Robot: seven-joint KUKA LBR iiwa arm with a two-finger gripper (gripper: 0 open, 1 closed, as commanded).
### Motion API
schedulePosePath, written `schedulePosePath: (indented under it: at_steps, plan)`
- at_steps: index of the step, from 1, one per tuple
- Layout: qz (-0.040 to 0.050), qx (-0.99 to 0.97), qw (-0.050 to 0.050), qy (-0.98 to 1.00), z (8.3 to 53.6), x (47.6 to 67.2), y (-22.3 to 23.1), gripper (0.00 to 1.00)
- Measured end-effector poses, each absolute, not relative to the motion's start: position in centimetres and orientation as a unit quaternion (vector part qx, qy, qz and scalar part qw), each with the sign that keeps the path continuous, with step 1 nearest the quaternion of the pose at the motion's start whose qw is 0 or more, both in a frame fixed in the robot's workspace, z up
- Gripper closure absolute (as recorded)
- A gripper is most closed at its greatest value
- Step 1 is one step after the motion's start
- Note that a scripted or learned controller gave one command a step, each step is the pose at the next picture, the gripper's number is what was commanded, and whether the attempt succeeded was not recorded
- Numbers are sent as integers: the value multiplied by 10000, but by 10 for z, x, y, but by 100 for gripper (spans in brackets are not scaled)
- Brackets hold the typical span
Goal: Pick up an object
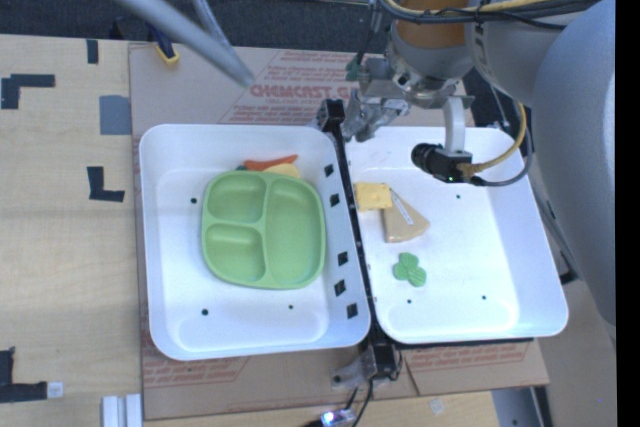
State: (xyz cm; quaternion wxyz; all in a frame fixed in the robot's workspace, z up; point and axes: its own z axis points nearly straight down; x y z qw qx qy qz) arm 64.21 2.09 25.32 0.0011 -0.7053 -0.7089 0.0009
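2 bins | cardboard (pixel 290 80) txt "CHEMCAST" | tool (pixel 362 120) @ bin divider

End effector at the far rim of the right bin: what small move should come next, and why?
Probably a short move toward the near side and down onto the yellow wedge. The end effector sits at the far edge of the right bin, beside the divider, with nothing visibly in it. The wedge and the tan piece lie just nearer; the small green item lies farther off.

Smooth glossy white plastic bins (pixel 170 245), matt green plastic divided tray (pixel 264 228), pale wood-grain table (pixel 60 245), brown cardboard sheet (pixel 290 80)
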Motion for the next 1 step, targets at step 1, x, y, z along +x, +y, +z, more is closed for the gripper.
schedulePosePath:
  at_steps: [1]
  plan:
    - [10,-7054,13,-7088,251,623,63,100]
